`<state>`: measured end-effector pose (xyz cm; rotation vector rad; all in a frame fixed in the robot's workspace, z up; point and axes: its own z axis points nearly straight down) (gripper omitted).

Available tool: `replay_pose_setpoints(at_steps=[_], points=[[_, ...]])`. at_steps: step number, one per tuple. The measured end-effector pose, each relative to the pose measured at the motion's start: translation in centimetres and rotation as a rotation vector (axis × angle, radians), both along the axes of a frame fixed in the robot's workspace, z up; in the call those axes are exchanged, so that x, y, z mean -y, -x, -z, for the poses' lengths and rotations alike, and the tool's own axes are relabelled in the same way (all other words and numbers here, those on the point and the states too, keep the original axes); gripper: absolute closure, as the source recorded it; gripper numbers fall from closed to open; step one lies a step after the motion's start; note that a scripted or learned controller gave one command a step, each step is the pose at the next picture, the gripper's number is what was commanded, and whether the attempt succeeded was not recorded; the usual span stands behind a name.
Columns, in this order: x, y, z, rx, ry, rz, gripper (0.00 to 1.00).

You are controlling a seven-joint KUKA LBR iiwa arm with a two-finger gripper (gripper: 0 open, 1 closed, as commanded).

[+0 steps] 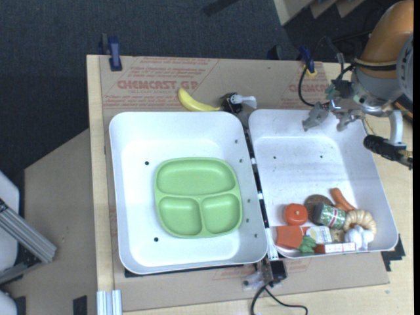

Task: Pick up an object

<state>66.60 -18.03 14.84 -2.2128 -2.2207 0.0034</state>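
Approach step: pincer [329,115], spread wide and holding nothing, hovers over the right bin's [289,156] upper edge; toy food pile [326,227] lies lower right, requiring a descent toward it.

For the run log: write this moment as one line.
hand: above right bin's far edge, open, holding nothing | toys: near corner | green tray: left bin

Two white bins sit side by side on the bench. The left bin [125,176] holds a green divided plate [197,197]. The right bin [295,149] has small toys [326,227] heaped in its near corner. A banana [195,102] lies behind the left bin. The gripper [329,117] hovers, fingers spread, over the right bin's far edge.
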Motion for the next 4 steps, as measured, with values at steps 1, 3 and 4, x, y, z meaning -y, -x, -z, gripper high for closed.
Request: replay_pose_setpoints(at_steps=[1, 3, 4], points=[[3.4, 13.2, -6.6, 0.002, 0.004, 0.012, 0.00], [4.5, 15.6, 6.4, 0.003, -0.004, 0.008, 0.00], [2.0, 10.0, -4.9, 0.022, 0.008, -0.002, 0.00]])
